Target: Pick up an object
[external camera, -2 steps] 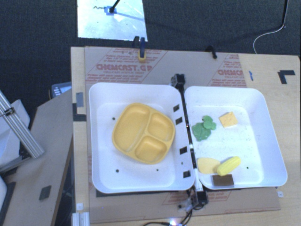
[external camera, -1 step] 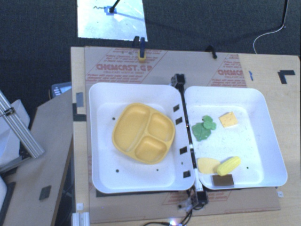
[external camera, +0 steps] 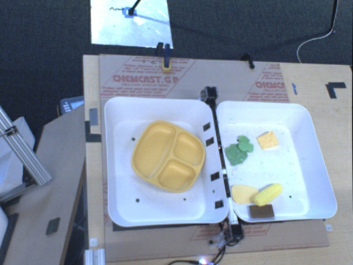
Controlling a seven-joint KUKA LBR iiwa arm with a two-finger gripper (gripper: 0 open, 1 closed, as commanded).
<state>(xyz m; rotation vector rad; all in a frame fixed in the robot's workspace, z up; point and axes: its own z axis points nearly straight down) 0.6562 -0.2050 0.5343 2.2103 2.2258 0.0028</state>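
- A yellow divided plate is lying in the left bin.
- Green broccoli, cheese, corn, a pale yellow piece and a brown block are sitting in the right bin.

Red print reading "CHEMCAST GP" runs across the brown protective sheet covering the bench, above the left bin. The same red lettering repeats at the sheet's upper right above the right bin, though there it is too blurred to read fully. Other red marks at the sheet's lower edge are illegible.
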